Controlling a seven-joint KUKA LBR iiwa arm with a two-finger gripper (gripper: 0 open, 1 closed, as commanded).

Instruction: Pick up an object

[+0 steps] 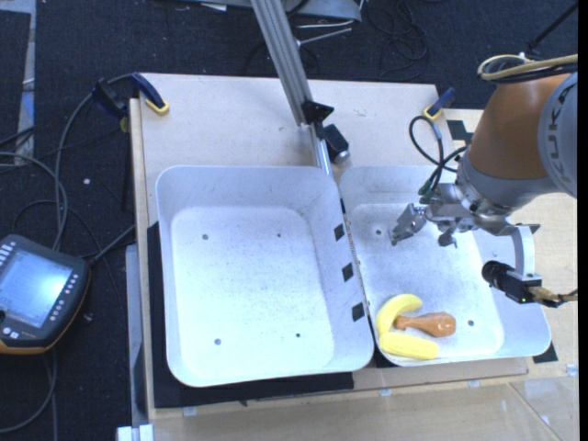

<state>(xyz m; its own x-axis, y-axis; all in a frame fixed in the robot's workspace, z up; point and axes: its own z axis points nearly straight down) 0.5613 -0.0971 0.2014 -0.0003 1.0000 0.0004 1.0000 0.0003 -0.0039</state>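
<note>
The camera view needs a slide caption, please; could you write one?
Gripper hangs over the right bin, above a banana and a drumstick.

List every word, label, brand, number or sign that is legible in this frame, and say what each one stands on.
"KU": grey letters running down the arm's pale casing at the right edge, cut off by the frame.
Handheld pendant on the floor at left: its screen is lit, but the content is too small and blurred to read.
Nothing readable on the two white bins, the toy drumstick or the bananas.
</note>
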